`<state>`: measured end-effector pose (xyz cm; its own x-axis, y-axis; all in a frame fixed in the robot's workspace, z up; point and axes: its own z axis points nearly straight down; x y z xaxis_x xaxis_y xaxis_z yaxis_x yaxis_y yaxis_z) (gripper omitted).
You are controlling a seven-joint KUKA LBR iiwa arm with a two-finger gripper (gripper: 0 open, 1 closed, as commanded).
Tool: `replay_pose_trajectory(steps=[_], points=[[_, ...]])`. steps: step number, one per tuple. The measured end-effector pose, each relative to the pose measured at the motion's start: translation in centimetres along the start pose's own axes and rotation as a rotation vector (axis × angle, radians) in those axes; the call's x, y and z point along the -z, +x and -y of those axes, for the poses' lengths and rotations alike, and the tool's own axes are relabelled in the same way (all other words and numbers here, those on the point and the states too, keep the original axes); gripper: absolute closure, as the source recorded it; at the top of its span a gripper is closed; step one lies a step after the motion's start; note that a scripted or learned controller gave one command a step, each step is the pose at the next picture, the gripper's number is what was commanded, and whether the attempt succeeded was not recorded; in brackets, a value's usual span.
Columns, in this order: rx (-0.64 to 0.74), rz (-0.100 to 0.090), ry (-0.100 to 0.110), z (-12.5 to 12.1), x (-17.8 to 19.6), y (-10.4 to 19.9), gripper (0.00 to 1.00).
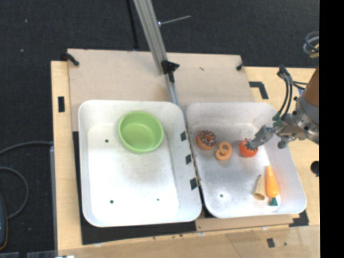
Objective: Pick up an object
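In the right bin [236, 117], near its middle, sits the tomato [248, 149], a small red-orange thing with a green top, and I take it to be the target because the gripper [260, 138] is right against its upper right side. I cannot tell how the claw stands, and nothing shows it gripping anything, so I judge the pick as not yet made: closing on the tomato and lifting are both left. Just left of the tomato lie two donuts [215, 145], and below it a carrot [272, 183] beside a cone [259, 188]. The left bin [97, 198] holds a green bowl [141, 132]. I can read no labels or writing anywhere.
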<state>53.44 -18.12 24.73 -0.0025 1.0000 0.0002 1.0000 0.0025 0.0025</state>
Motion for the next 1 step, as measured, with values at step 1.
replay_pose_trajectory(steps=[1], points=[[-0.001,0.0,0.0,0.0,0.0,0.0,0.0]])
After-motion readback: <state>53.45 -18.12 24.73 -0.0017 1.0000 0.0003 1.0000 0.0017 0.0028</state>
